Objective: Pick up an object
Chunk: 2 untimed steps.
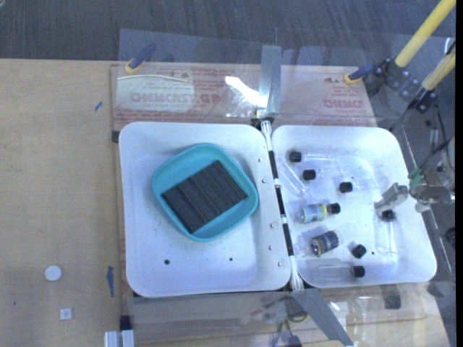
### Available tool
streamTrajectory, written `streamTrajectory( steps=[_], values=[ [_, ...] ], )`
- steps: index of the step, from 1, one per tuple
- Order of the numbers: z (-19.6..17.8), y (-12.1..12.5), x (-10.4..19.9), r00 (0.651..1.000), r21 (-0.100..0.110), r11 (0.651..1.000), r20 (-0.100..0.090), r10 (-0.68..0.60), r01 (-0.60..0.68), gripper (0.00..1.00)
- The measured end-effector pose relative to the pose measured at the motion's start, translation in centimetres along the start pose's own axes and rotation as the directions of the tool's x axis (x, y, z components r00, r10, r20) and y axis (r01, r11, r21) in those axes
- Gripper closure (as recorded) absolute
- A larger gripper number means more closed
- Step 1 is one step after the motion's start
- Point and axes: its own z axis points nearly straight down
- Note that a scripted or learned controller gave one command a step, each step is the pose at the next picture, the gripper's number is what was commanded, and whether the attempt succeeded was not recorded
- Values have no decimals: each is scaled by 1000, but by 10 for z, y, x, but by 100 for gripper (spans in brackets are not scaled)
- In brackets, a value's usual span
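The left bin (137, 215) holds a teal square plate (205, 191) with a dark grey ridged block (202, 196) lying on it. In the right bin (405, 157) lie several clear vials with black caps, among them one (294, 156) near the divider and one (340, 272) at the front edge. A small bottle with a yellow and blue label (316, 211) lies in the middle of that bin. A darker small bottle (325, 241) rests just in front of it.
A grey metal bracket (393, 194) juts over the right bin's right rim. Yellow poles (427, 24) and clamps stand at the back right. Clear plastic sheets with red print (166, 96) lie behind the bins. The wooden bench (51, 194) spreads to the left.
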Motion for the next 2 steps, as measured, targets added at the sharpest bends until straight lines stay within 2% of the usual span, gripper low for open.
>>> streamTrajectory(
  steps=[1, 2],
  values=[
    [44, 8, 58, 998, 0, 998, 0, -61, 61, 0],
    [116, 52, 0, 992, -8, 992, 4, -127, 127, 0]
  ],
)
